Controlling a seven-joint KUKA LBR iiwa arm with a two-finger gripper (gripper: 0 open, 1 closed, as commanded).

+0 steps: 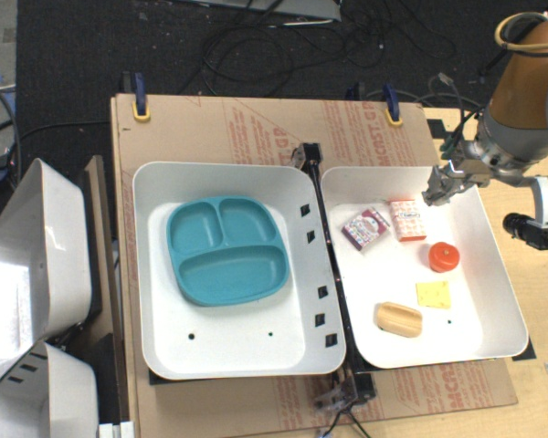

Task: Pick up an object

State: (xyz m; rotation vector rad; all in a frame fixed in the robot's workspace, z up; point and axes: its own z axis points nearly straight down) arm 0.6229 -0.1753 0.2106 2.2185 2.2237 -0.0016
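The hand [438, 190] hangs low over the right bin's [493, 327] far edge; whether it is apart I cannot tell.

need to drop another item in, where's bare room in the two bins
Left bin: bare strip along its near edge, below the teal tray. Right bin: bare far-left corner. Crowded mid-right: purple packet, pink box, tomato, yellow slice, bun.
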